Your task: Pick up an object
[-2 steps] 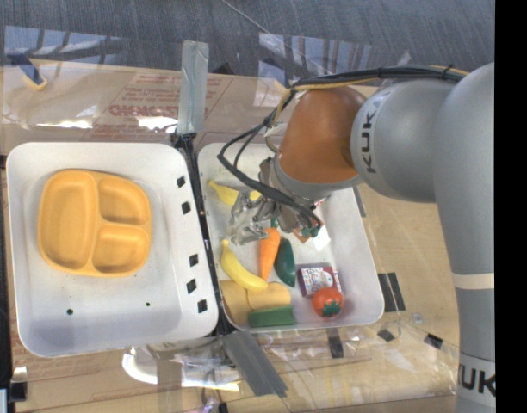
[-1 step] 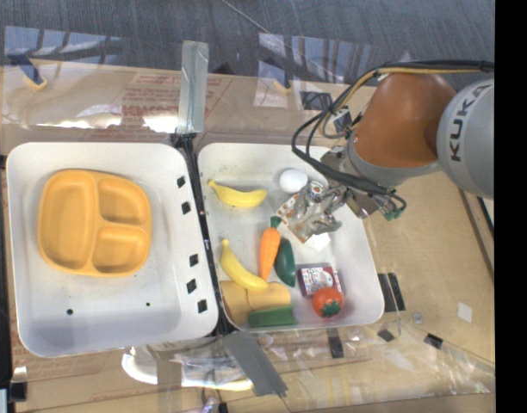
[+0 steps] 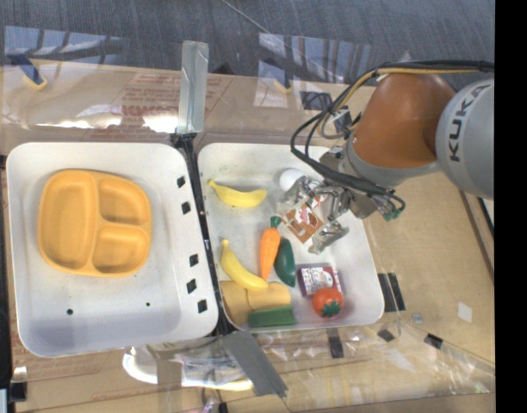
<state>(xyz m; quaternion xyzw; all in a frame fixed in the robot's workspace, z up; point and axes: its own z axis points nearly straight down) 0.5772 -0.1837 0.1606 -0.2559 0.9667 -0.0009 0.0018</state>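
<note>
End effector (image 3: 319,218): low over the upper right part of the right bin, under the orange wrist band; its metal fingers sit against a packet; whether they are spread or closed I cannot tell.
Packet (image 3: 303,220): small, red and white, directly at the end effector, tilted; long axis runs from upper left to lower right; whether it is gripped cannot be told.
Arm (image 3: 401,127): grey with the orange band, entering from the right, black cables looped over the wrist.
Right bin (image 3: 367,256): white, shallow, holding all the small items.
White ball (image 3: 289,179): just upper left of the packet.
Upper banana (image 3: 238,196): lies roughly left to right, near the bin's top left.
Carrot (image 3: 269,249): long axis near upright in view, green top pointing up.
Green vegetable (image 3: 285,262): dark, touching the carrot's right side.
Lower banana (image 3: 240,269): slanted, upper left to lower right.
Yellow block (image 3: 262,298): below the lower banana.
Green block (image 3: 271,317): at the bin's lower edge.
Tomato (image 3: 327,302): red, beside a small dark packet (image 3: 318,277).
Left bin (image 3: 91,317): white, holding a yellow tray (image 3: 93,222) with three compartments.
Surface (image 3: 418,265): brown, with clear film and tape.
</note>
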